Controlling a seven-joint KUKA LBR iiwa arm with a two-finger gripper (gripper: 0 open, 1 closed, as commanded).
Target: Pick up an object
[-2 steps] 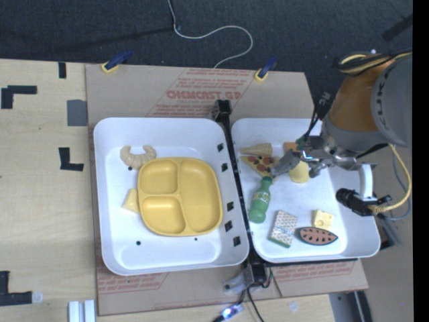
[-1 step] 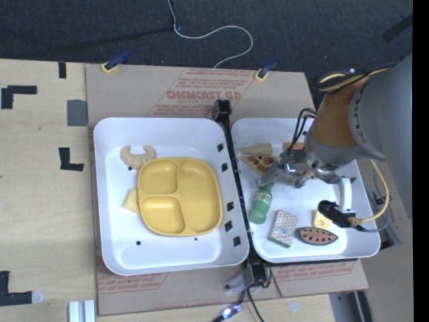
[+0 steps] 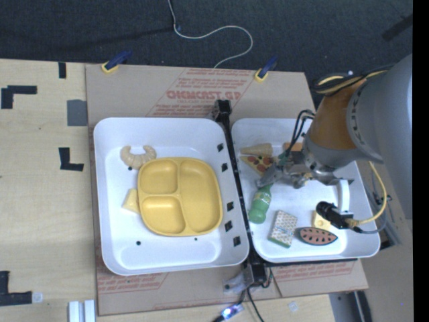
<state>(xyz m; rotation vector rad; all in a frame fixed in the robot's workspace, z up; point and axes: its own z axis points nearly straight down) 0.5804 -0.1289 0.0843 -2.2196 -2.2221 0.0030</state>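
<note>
My gripper (image 3: 283, 178) is low in the right bin (image 3: 362, 247), near its middle, open, with nothing seen between its fingers. Just to its upper left lies a pizza slice (image 3: 257, 157). A green bottle (image 3: 260, 204) lies below and left of it, close to the left fingertip. Toward the bin's front are a speckled pale block (image 3: 283, 227) and a watermelon slice (image 3: 318, 236). The wrist and the grey arm with its orange band (image 3: 332, 123) hide the bin's right part.
The left bin (image 3: 110, 180) holds a yellow divided plate (image 3: 179, 195), a tan croissant (image 3: 137, 155) and a yellow wedge (image 3: 131, 200) tucked under the plate's left edge. A black divider (image 3: 231, 180) separates the bins. A black cable part (image 3: 333, 215) hangs by the wrist.
</note>
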